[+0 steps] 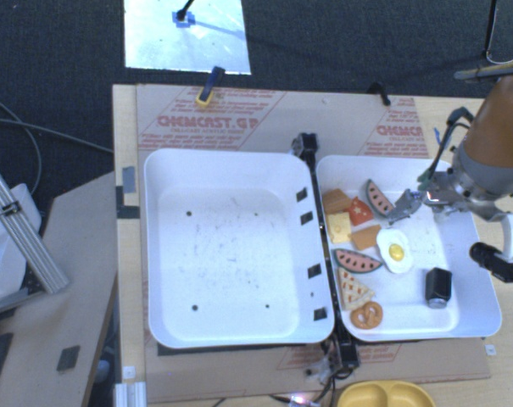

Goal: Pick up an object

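Brown board (239, 117) printed "CHEMCAST GP" under bins; claw (403, 205) over right bin (468, 312), state unclear.

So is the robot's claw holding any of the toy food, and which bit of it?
It cannot be told. The gripper hangs over the right white bin, beside the red watermelon slice, with nothing seen between its tips.

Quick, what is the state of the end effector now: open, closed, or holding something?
End effector: over the right bin, near the toy food; open or closed cannot be told.
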{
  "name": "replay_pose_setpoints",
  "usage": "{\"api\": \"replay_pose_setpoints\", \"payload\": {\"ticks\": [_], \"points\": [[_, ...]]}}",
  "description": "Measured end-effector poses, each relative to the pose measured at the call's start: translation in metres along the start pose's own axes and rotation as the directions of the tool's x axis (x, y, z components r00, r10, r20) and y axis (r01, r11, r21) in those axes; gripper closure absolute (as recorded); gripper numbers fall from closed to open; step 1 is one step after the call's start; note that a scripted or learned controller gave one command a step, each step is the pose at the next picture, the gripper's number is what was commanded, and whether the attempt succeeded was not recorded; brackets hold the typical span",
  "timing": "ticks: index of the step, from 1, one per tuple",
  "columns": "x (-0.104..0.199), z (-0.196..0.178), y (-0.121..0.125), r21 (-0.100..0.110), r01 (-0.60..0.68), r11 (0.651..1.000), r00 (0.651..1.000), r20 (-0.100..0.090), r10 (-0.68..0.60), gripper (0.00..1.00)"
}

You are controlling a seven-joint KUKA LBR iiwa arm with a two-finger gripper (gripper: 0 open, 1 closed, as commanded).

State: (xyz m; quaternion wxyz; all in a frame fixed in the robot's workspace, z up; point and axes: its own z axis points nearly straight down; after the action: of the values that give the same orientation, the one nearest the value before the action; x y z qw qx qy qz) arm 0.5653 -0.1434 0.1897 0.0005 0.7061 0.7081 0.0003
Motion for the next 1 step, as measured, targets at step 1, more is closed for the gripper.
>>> {"api": "replay_pose_setpoints", "payload": {"ticks": [1], "points": [[0.0302,0.1105,-0.0394,0.007,-0.002,1.000,1.000,-0.003,0.002,0.00]]}}
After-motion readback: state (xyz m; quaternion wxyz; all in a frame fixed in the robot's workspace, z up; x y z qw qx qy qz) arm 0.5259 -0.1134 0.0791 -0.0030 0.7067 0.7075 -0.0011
